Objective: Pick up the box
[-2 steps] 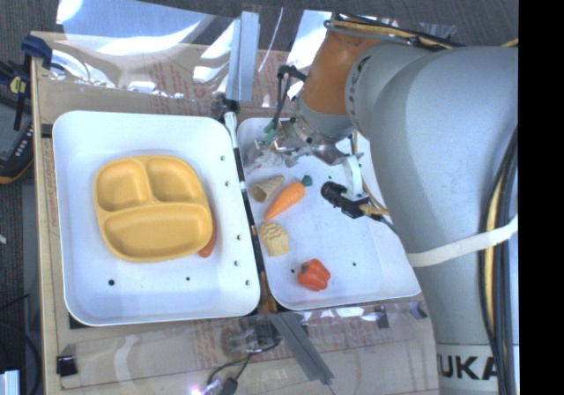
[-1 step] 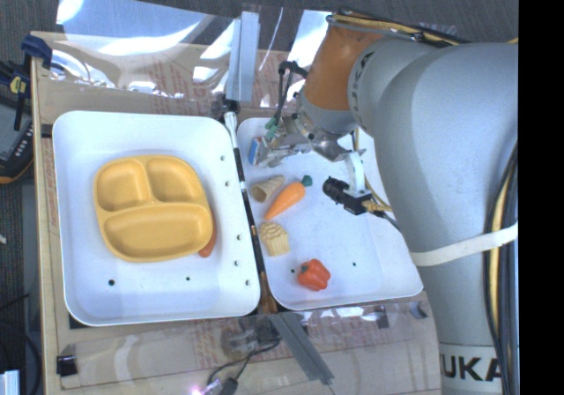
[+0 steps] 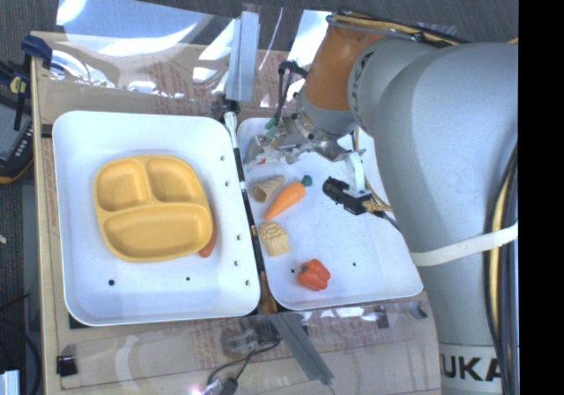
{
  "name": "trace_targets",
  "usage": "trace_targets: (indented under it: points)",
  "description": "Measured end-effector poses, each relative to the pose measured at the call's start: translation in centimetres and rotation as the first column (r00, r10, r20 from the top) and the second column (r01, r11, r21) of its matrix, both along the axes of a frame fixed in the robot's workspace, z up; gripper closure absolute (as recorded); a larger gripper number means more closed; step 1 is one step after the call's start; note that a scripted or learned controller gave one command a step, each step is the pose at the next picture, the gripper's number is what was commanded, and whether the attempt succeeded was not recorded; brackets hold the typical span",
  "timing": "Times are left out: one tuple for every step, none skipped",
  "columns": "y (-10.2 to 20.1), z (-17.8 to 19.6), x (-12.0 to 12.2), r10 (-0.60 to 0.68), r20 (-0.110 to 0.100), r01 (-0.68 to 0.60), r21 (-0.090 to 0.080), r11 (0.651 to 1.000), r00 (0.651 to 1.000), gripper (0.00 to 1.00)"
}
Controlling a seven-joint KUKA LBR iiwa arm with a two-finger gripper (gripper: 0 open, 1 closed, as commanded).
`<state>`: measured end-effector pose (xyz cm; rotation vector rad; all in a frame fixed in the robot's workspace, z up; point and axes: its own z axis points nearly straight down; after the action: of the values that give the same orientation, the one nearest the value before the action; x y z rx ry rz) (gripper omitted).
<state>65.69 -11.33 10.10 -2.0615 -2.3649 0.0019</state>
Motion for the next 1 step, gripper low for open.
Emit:
trace_targets:
  points:
    - [0.09,1.04,0.07,0.003,0.001,-0.003,0.001,1.000,1.000,1.00]
